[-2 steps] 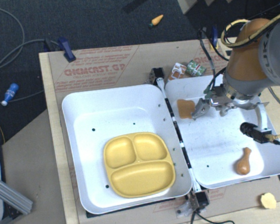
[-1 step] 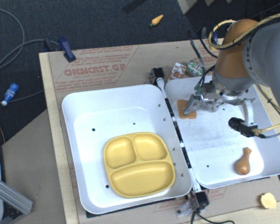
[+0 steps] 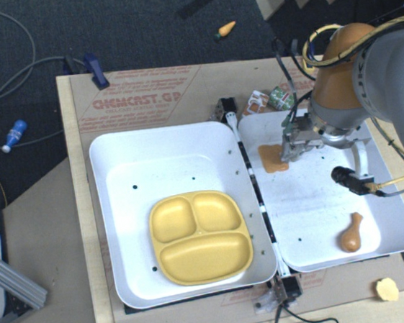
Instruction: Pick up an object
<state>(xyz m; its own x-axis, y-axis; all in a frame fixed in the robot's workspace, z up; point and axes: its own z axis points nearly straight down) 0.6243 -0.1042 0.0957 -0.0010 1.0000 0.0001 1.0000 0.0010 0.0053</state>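
In the right bin [image 3: 321, 252], a flat orange-brown piece like a slice of toast [image 3: 271, 159] lies near the back left corner. My gripper [image 3: 292, 147] is down at that piece's right edge, under the grey and orange wrist [image 3: 339, 91]. I cannot tell whether it touches the piece. A brown toy drumstick [image 3: 351, 233] lies toward the front right of the same bin. A yellow divided plate [image 3: 199, 237] sits in the left bin [image 3: 116, 167].
A black cable end [image 3: 349, 179] hangs off the arm over the right bin. Small packets [image 3: 269, 99] lie just behind that bin. A yellow lump [image 3: 385, 289] sits on the bench at the front right. A blue clip [image 3: 95, 71] is at the back left.
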